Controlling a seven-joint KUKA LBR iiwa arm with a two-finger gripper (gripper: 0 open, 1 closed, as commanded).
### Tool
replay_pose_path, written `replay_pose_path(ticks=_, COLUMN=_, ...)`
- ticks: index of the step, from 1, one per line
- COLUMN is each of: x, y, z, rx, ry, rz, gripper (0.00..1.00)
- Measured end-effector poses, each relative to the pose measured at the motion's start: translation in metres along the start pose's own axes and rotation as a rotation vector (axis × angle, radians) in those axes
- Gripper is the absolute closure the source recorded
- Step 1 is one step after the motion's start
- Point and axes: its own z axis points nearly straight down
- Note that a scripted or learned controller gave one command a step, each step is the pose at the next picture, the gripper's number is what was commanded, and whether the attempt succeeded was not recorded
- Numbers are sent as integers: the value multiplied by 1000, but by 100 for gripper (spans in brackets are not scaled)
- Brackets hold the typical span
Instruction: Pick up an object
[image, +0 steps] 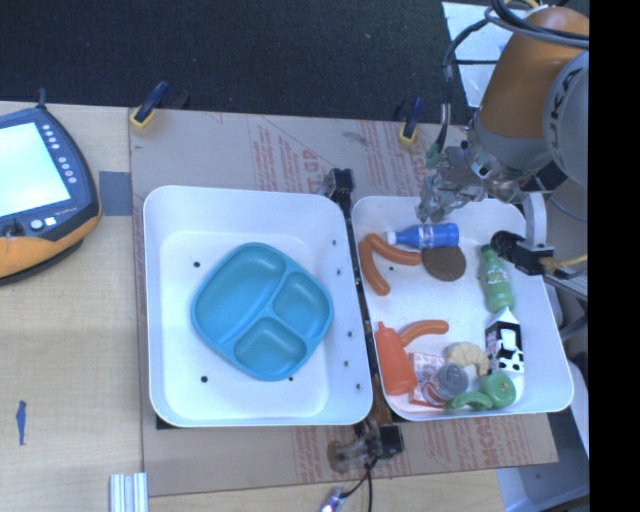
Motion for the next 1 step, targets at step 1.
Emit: replay_pose_path(ticks=1, x=-1, y=-1, z=1, rx=2, ry=0, rz=0, gripper=0)
